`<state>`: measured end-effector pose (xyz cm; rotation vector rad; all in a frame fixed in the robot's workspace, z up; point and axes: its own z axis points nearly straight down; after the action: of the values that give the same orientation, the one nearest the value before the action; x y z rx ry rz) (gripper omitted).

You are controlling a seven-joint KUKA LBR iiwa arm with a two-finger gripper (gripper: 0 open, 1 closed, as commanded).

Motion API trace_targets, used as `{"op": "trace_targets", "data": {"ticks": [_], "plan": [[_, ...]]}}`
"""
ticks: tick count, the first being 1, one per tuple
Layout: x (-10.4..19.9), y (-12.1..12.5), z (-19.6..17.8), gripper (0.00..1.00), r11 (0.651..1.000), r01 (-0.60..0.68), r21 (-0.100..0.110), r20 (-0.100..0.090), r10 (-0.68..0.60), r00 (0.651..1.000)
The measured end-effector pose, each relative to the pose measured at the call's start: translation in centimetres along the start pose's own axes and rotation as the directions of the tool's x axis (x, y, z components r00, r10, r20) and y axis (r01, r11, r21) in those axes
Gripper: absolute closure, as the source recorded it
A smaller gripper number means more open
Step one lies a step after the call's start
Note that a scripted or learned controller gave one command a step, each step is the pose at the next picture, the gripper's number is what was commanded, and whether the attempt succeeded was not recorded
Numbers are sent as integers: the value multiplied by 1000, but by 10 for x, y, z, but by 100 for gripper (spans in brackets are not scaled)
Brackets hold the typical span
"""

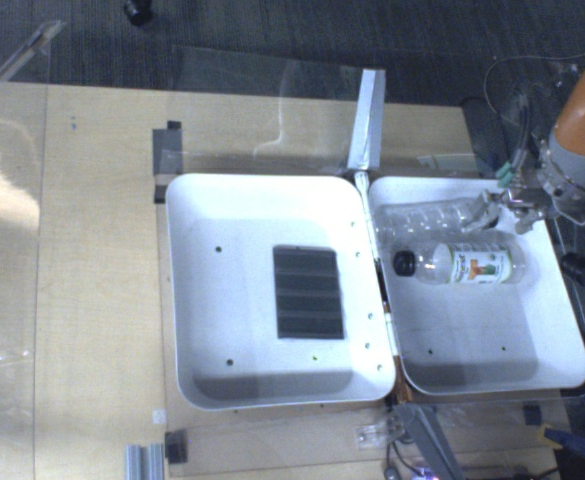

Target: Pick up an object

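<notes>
A clear plastic bottle (464, 265) with a black cap and a colourful label lies on its side in the right bin (492, 353), cap pointing left. Just behind it, along the bin's far wall, lies a second transparent bottle (434, 216). In the left bin (212, 368) a dark ribbed rectangular block (308, 291) lies flat near the middle. My gripper (513, 206) hangs at the right bin's far right corner, above the right end of the transparent bottle and just behind the labelled one. Nothing is visibly held in it.
A metal bar (367, 118) stands behind the seam between the two bins. Cables and arm hardware (577, 168) crowd the right edge. A transparent panel (12, 218) covers the bench on the left.
</notes>
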<state>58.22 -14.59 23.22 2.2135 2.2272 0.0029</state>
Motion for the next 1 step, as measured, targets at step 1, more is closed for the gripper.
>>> {"op": "trace_targets", "data": {"ticks": [1], "plan": [[-5,12,79,0,999,43,-21,4,-43,999]]}}
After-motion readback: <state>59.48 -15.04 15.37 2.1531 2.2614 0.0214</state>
